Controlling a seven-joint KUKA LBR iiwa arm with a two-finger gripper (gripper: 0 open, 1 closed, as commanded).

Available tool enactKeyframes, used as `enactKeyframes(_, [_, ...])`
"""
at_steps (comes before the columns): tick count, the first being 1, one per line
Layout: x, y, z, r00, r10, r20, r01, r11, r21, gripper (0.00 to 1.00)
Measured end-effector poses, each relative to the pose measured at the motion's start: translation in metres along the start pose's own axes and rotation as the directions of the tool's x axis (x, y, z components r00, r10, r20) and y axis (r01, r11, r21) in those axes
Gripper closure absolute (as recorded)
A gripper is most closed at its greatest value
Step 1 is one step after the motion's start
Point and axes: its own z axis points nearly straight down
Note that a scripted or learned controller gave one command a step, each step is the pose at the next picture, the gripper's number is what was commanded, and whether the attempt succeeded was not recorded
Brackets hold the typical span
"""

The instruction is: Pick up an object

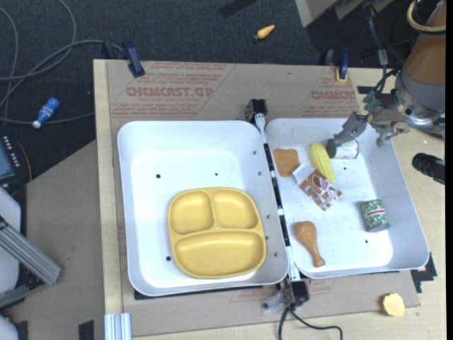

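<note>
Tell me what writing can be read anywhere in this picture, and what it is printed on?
"CHEMCAST GP": printed in red on the brown board under the bins, left of centre.
"CHEMCAST": again in red at the board's upper right, partly cut off.
Smaller red lines around both prints: too small to read.
Green can label: blurred, unreadable.
Brown and white packet: markings blurred, unreadable.

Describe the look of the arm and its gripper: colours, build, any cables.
The arm enters from the right as a rounded grey body with a broad orange band above the wrist. Below it sits a silvery metal wrist block with dark cables running along it. The gripper is a slim grey metal piece ending in a pale tip.
</note>
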Motion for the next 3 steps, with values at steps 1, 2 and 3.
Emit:
enactKeyframes(1, [0.018, 0.048, 0.109, 1.0, -0.003, -0.003, 0.003, 1.0, 0.009, 0.0])
enactKeyframes(2, [-0.008, 0.016, 0.157, 1.0, 0.003, -0.001, -0.003, 1.0, 0.008, 0.0])
enactKeyframes(3, [-0.006, 0.02, 0.143, 1.0, 0.001, 0.001, -0.001, 1.0, -0.003, 1.0])
